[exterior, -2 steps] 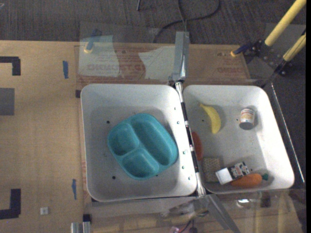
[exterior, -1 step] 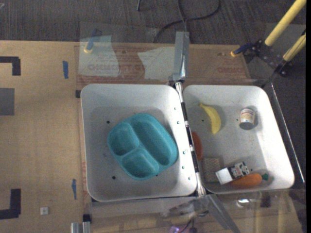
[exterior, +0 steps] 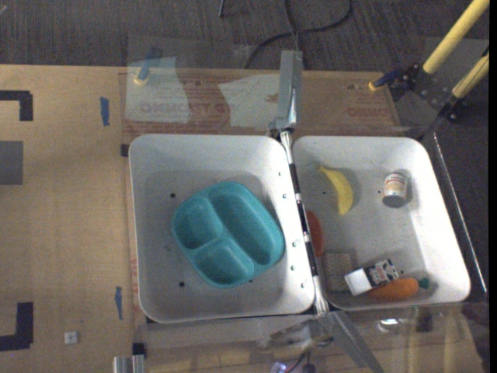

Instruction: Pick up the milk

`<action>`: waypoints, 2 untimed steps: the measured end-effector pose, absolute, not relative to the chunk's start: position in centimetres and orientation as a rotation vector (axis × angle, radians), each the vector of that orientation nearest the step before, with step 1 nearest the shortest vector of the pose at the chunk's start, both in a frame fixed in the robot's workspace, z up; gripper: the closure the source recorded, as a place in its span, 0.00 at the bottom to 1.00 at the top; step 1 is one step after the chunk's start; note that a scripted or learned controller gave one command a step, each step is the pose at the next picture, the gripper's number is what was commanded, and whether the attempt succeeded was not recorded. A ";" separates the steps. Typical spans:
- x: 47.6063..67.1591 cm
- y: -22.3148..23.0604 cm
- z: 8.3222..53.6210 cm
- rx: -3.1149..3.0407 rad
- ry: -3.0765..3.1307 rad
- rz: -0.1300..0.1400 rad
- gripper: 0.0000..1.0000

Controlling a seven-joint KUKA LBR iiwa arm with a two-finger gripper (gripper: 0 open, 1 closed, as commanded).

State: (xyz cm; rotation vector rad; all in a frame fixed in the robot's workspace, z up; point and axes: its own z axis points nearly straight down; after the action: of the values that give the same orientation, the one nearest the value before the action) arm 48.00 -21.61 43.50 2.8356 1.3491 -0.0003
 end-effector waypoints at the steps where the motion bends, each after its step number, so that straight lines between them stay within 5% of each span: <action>1: 48.0 -21.6 43.5 2.835 1.350 -0.001 0.00; 2: 48.1 -21.6 44.5 2.833 1.350 -0.001 1.00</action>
State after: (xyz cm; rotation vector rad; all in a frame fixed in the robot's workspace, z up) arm 48.10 -21.62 44.53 2.8330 1.3495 -0.0007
